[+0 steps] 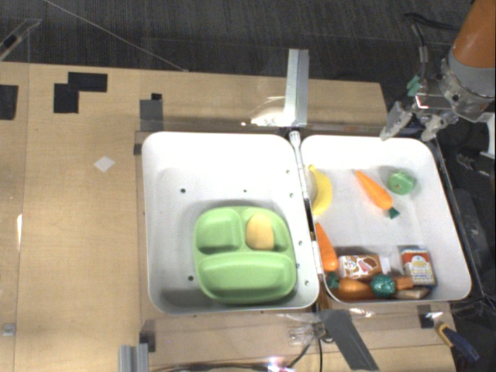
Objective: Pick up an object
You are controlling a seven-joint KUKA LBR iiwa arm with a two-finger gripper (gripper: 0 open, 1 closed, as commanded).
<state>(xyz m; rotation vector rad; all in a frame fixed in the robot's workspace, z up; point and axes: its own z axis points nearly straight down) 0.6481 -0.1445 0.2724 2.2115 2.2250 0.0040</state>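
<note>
My gripper [408, 128] hangs over the far rim of the right bin [434, 208], near its back right corner. Its two fingers stand apart and open, with nothing between them. Below it in that bin lie an orange carrot [373, 190] and a green round piece [401, 182]. A yellow banana [320, 190] rests against the bin's left wall. Along the near edge are a second carrot [326, 248], a small food box [359, 266], a red-labelled can [416, 266], a third carrot [353, 288] and a green vegetable [382, 286].
The left bin [167, 208] holds a green divided plate [232, 273] with a yellow-orange fruit [261, 231] in its upper right section. A metal post [297, 91] rises at the back between the two bins. Cables hang at the right.
</note>
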